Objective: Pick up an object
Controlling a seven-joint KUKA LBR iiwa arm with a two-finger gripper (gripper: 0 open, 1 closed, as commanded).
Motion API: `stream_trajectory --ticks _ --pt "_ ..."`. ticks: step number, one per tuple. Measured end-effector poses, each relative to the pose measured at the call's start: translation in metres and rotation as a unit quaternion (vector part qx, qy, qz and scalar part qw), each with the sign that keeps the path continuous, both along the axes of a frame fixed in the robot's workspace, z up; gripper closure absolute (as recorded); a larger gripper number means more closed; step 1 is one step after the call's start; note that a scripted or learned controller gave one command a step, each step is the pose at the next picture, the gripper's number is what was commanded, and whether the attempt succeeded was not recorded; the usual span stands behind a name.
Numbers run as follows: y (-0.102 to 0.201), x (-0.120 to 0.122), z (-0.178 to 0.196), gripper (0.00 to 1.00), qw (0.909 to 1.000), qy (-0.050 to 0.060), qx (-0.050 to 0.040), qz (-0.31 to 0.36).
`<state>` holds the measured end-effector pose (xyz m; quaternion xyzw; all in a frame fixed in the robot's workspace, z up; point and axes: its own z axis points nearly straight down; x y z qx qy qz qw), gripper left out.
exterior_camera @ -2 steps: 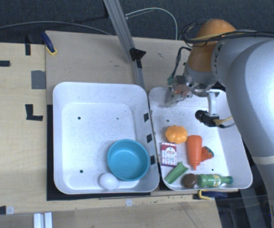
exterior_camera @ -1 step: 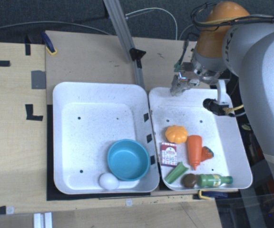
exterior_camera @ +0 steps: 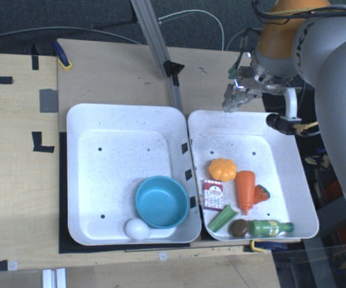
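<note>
My claw (exterior_camera: 232, 102) hangs over the far edge of the right bin (exterior_camera: 293, 161), holding nothing I can see, though I cannot tell how wide it is, so I must reach down for the carrot (exterior_camera: 245, 189).

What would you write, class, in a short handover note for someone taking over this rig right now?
Gripper: raised over the far edge of the right white bin, nothing seen in it; whether it is open or shut cannot be told.
Right bin: orange pumpkin-shaped toy, orange toy carrot, small red-and-white carton, green toy vegetable, green plastic bottle, brown round piece.
Left white bin: blue plastic bowl, white ball.
Done: nothing picked.
Left: choose an object, descend, grasp, lift.
</note>
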<state>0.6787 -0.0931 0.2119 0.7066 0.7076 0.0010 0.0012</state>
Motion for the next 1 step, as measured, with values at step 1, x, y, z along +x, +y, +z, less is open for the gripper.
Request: stream_trajectory --ticks 1 --pt "0.0003 0.0012 0.0538 1.00 1.0000 -0.001 -0.0002 0.000"
